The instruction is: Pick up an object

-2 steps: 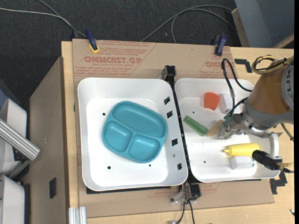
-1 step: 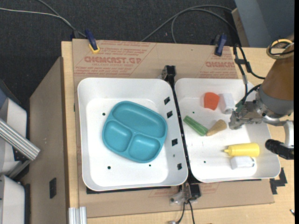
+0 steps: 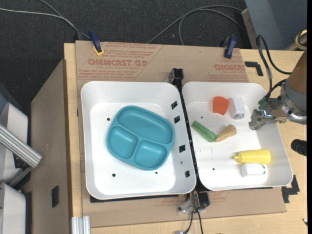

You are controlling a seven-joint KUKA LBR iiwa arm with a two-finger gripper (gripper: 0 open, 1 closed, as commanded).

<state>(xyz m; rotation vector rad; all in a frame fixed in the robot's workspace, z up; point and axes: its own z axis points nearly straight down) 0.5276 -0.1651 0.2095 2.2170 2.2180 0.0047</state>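
Camera view: one teal tray point(image 3: 140, 137), two white bins point(image 3: 92, 145).

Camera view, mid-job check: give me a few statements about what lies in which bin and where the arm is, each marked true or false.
1. The teal divided plate lies in the left bin. True.
2. The orange block lies in the left bin. False: it is in the right bin, beside a small white cylinder.
3. The yellow object sits just above a white block in the picture, near the right bin's front edge. True.
4. The green piece is stacked on the plate. False: it lies on the right bin's floor next to a tan cone.
5. The gripper is over the left bin. False: it is at the right bin's right side.
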